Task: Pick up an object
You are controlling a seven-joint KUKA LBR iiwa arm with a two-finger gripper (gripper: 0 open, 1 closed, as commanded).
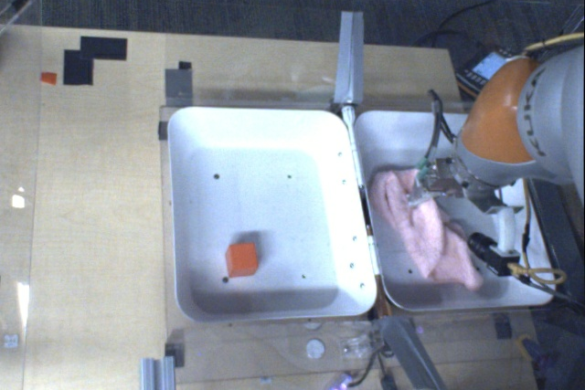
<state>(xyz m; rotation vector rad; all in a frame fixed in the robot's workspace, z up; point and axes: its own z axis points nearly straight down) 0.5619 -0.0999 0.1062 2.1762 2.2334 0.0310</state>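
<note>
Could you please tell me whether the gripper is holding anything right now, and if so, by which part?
It cannot be told. The gripper is down at the upper edge of the pink cloth in the right bin, but no hold shows.

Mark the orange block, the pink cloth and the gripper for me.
orange block (242, 259): camera view, middle of its top face, in the left bin.
pink cloth (409, 216): camera view, middle of the crumpled fabric, in the right bin.
gripper (428, 189): camera view, its tip at the cloth's upper edge.
</note>
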